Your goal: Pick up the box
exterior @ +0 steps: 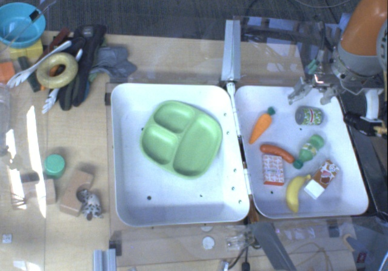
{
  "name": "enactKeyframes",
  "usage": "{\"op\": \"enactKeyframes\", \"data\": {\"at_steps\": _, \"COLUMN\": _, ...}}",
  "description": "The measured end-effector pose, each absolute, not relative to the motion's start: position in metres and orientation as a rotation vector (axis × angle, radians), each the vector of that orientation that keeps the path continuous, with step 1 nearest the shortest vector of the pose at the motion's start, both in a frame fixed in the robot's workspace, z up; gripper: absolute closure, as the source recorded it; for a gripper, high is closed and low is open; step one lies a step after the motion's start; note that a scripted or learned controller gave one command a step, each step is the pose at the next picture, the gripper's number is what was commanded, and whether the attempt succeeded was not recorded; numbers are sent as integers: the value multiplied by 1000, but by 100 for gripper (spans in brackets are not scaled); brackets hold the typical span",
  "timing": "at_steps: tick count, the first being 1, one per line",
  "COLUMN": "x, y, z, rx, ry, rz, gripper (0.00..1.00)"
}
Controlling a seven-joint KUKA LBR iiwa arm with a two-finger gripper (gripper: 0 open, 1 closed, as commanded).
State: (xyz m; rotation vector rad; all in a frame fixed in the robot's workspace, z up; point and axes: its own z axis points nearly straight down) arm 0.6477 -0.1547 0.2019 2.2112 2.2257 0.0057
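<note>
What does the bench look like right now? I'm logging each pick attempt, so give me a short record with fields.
left bin: holds a green divided plate
right bin: carrot, can, sausage, green bottle, red box, banana, small carton
target: red box, lying flat between sausage and banana
gripper: over the right bin's far edge, near the can, holding nothing, apart from the red box
outside the bins: blue cup, yellow ring

No text could be read. The box (273, 170), the carton (322, 179) and the can (309, 116) bore printed labels, but the print was too small and blurred to make out.
</note>
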Motion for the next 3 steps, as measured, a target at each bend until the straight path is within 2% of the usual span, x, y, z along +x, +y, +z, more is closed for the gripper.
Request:
{"op": "enactKeyframes", "data": {"at_steps": 1, "x": 575, "y": -131, "z": 128, "rx": 2078, "ry": 2351, "rz": 5, "gripper": 0}}
{"op": "enactKeyframes", "data": {"at_steps": 2, "x": 537, "y": -98, "z": 96, "rx": 1764, "ry": 2564, "rz": 24, "gripper": 0}}
{"op": "enactKeyframes", "data": {"at_steps": 3, "x": 504, "y": -119, "z": 95, "rx": 1796, "ry": 2543, "rz": 25, "gripper": 0}}
